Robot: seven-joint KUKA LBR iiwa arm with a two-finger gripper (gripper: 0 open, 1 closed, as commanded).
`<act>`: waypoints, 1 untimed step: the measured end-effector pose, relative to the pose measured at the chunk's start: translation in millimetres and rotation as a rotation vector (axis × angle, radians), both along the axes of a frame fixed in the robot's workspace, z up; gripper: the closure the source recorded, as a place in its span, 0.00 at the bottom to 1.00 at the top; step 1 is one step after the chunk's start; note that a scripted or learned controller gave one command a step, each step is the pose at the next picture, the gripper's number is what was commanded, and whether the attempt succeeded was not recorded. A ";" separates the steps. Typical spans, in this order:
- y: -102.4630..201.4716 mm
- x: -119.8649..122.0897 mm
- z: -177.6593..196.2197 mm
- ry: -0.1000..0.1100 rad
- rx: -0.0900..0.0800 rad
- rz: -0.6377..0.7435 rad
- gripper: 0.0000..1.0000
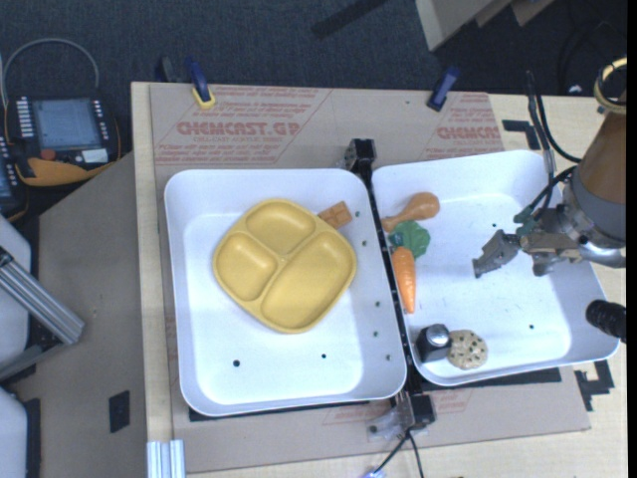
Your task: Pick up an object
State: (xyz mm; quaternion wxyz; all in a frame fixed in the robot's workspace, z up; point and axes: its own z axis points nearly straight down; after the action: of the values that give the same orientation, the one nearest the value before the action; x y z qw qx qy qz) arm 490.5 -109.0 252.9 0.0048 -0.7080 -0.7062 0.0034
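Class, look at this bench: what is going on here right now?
A robot arm reaches in over the right bin, its end effector above bare floor, holding nothing. A carrot, drumstick and cookie lie along that bin's left side. A yellow plate sits in the left bin.

"CHEMCAST GP" on brown board (299, 118)

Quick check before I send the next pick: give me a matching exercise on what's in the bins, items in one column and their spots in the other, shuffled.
Items:
1. yellow divided plate
2. carrot
3. cookie
4. claw

Places:
A. near edge of the right bin, beside a small black-and-grey object
B. middle of the left bin
C. above the right bin's open middle
D. left side of the right bin, by the divider

Pairs: 1-B, 2-D, 3-A, 4-C
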 end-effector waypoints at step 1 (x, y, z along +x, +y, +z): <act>0.2 2.1 5.1 -0.011 -0.002 0.003 0.00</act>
State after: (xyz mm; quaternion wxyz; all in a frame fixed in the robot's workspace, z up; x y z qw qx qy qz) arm 492.6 -108.8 258.0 0.0003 -0.7070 -0.7072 -0.0001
